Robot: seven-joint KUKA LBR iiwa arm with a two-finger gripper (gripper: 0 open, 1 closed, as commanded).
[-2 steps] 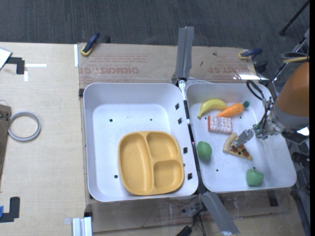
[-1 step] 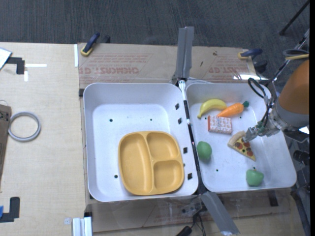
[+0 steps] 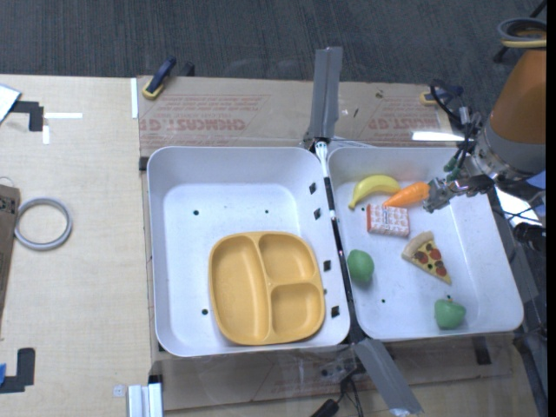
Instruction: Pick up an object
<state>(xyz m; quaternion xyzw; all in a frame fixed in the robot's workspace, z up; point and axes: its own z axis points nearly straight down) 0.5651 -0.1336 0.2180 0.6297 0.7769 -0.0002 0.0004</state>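
The right bin (image 3: 499, 276) holds several toy foods. There is a yellow banana (image 3: 372, 187), an orange carrot (image 3: 405, 195), a red and white cracker packet (image 3: 387, 220), a pizza slice (image 3: 427, 257), a green round fruit (image 3: 360, 266) and a green pepper (image 3: 449, 313). My gripper (image 3: 437, 195) is low over the bin's upper right part, and the carrot's right end meets its tip. The dark gripper parts hide how they stand around the carrot.
The left bin (image 3: 174, 233) holds a yellow divided plate (image 3: 266, 287). A roll of tape (image 3: 40, 222) lies on the bench at far left. A grey divider post (image 3: 327, 89) stands behind the bins. The arm's orange band (image 3: 524, 98) is at the right edge.
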